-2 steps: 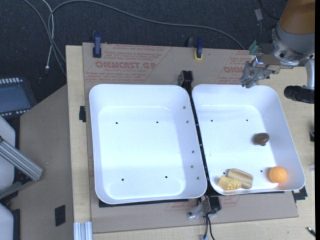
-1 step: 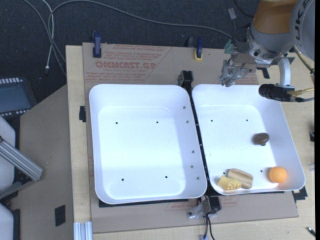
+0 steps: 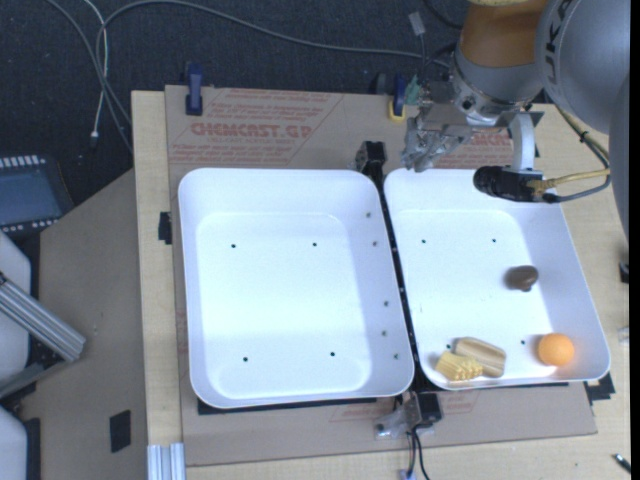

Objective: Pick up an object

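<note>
Ridged yellow corn (image 3: 459, 368), smooth orange ball (image 3: 556, 350)

Faded red printing runs across the flat tan cardboard sheet (image 3: 250, 128) lying on the worktop, left of the jaws. Its largest line looks like "CHEMCAST GP", though the letters are blurred. The smaller lines around it are too faint to read.

Grey arm (image 3: 590, 38), orange band, metal hand (image 3: 428, 153) with cables.
</note>
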`<move>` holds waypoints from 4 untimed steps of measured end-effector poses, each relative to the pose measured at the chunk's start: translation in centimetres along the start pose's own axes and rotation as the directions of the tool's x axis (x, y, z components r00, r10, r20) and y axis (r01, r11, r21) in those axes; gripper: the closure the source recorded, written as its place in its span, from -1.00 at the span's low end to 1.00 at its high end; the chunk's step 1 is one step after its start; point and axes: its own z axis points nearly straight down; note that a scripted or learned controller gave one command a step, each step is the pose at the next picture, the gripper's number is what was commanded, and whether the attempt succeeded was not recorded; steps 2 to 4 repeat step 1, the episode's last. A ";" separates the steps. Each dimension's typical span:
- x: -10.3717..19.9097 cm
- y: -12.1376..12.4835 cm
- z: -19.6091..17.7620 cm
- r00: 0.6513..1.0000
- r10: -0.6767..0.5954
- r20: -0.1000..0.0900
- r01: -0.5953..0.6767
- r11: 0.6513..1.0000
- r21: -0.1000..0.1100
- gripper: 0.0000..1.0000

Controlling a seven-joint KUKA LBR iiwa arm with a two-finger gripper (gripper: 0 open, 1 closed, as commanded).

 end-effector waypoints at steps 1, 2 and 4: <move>5.7 0.1 2.2 1.000 0.000 0.000 0.000 1.000 0.002 1.00; 5.7 0.1 2.2 1.000 0.000 0.000 0.000 1.000 0.002 1.00; 5.7 0.1 2.2 1.000 0.000 0.000 0.000 1.000 0.002 1.00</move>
